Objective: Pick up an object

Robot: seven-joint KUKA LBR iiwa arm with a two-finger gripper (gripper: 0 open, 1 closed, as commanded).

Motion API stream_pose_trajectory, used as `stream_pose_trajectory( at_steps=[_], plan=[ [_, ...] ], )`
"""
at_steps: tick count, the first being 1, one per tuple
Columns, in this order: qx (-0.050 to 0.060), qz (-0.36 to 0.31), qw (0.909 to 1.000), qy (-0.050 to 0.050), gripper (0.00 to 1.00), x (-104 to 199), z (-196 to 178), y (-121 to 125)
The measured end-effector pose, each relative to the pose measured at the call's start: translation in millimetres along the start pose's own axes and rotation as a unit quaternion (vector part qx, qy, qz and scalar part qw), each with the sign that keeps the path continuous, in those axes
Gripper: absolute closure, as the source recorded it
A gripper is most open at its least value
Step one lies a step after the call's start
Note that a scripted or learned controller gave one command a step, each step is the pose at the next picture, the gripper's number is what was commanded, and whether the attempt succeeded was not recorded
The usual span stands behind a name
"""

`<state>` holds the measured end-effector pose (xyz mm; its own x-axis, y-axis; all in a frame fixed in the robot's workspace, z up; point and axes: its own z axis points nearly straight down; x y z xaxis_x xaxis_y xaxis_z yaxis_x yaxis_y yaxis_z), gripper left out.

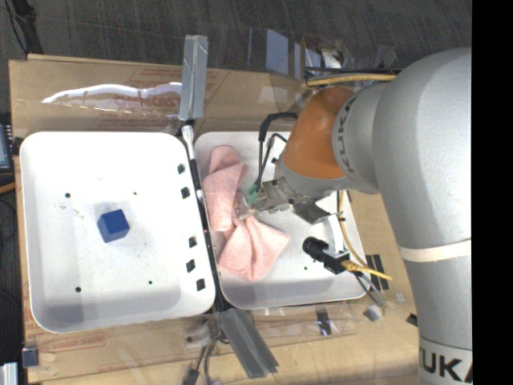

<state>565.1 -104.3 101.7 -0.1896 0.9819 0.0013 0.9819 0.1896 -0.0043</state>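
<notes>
A pink cloth (240, 219) lies crumpled along the left side of the right bin (276, 295). A small blue cube (114, 224) sits in the middle of the left bin (48, 215). My gripper (255, 200) reaches down over the right bin, at the cloth's narrow middle, right against the fabric. The wrist body and the orange band (317, 143) cover most of it from above. Whether the cloth is between its tips I cannot tell.
A raised divider with black clips (195, 215) separates the two bins. A black cylinder with a yellow cable (325, 253) hangs off the wrist over the right bin. The large grey arm (417, 175) covers the right side of the bench.
</notes>
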Motion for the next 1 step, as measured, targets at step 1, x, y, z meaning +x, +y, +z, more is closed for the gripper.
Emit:
stream_pose_trajectory(
  at_steps=[1],
  plan=[
    [-0.002,-0.045,0.999,-0.001,1.0,14.6,-91.0,64.7]
  ],
)
